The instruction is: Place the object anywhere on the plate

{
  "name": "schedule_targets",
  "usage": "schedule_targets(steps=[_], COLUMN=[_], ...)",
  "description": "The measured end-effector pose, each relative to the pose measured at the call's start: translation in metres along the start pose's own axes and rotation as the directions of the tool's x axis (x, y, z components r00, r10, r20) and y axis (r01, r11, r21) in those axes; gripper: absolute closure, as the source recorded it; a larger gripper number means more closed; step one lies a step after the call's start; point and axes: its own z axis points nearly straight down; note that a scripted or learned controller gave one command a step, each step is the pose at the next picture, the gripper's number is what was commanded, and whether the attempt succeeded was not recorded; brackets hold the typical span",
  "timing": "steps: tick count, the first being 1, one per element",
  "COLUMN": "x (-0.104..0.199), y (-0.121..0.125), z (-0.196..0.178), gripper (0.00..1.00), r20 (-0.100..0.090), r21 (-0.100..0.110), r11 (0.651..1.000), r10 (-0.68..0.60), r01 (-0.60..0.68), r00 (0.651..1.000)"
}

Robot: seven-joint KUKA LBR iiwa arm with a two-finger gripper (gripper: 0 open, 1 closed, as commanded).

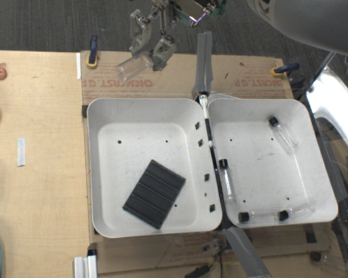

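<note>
The metal two-finger gripper (149, 50) hangs high above the bench behind the bins, pinching a clear plastic tube (131, 69) clear of the walls for carrying, with the ridged black rectangular plate (155, 193) flat in the left white bin (104, 117).

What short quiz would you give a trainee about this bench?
1. True or false: the black ribbed plate lies in the bin on the view's left.
2. Where is the tool? A) over the bin on the view's right; B) beyond the bins' far edge, over the cardboard; C) touching the plate.
3. Fill in: the capped clear tube lies in the bin on the view's ____.

Key: 1 true; 2 B; 3 right.
</note>
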Motion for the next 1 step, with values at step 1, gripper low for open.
schedule_targets(steps=[1], x=[-0.0009], y=[-0.0012], z=[-0.0089], gripper=[1.0], r20=[0.005], r21=[0.0], r11=[1.0], r10=[0.003], r01=[-0.003], r00=[1.0])
